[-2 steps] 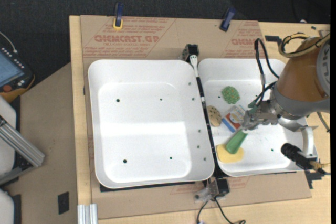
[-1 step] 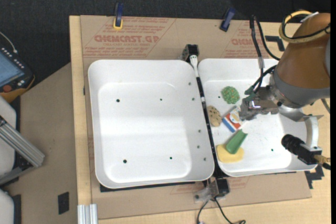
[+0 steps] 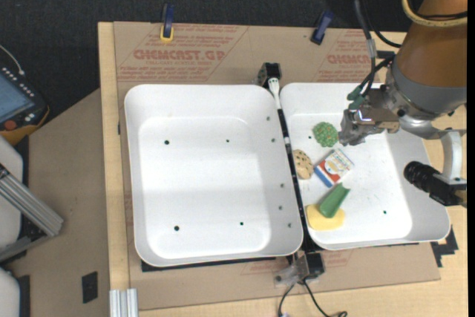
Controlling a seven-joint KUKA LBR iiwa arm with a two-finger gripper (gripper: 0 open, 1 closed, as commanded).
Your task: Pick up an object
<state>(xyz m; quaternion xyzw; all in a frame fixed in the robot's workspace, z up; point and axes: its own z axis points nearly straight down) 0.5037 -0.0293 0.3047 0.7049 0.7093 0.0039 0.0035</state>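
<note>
Four objects lie loose in the right bin [image 3: 415,223]; nothing lifted yet. End effector [image 3: 350,131] hovers beside the green ball [image 3: 324,134], grip state indiscernible.

The left bin [image 3: 208,174] lay open across its whole floor, with free passage from above. In the right bin [image 3: 386,223], things crowded the left half: a green ball [image 3: 324,133], a tan piece [image 3: 302,163] by the dividing wall, a small carton [image 3: 334,166], and a green block [image 3: 334,200] lying on a yellow piece [image 3: 325,218]. The tool [image 3: 350,131] hung just beside the ball, the arm [image 3: 427,63] covering the bin's upper right. The lower right floor stayed open.
</note>
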